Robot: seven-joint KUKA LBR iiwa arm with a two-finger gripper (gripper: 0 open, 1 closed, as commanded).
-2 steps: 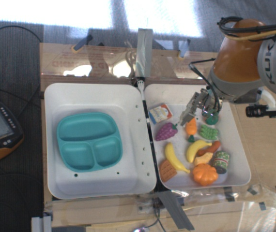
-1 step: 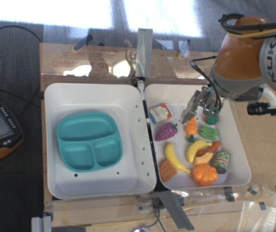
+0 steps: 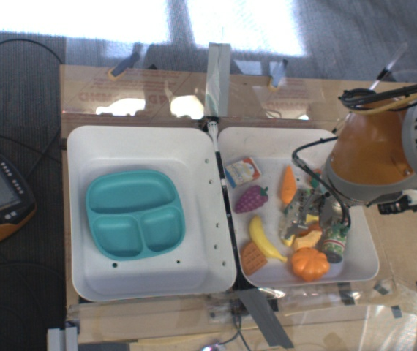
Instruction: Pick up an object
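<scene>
Down in the right bin [image 3: 355,196], the gripper [image 3: 305,214] sits low among the toy food, near the carrot [image 3: 288,184] and above the orange pumpkin [image 3: 310,263]; whether its fingers are released or clenched I cannot tell. A banana [image 3: 264,240] and purple grapes [image 3: 251,198] lie just left. The teal divided plate [image 3: 135,213] rests in the left bin [image 3: 84,152].

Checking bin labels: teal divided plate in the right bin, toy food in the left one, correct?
Swapped. The camera view shows the teal divided plate in the left bin; the toy food, such as the banana, lies in the right bin.
</scene>
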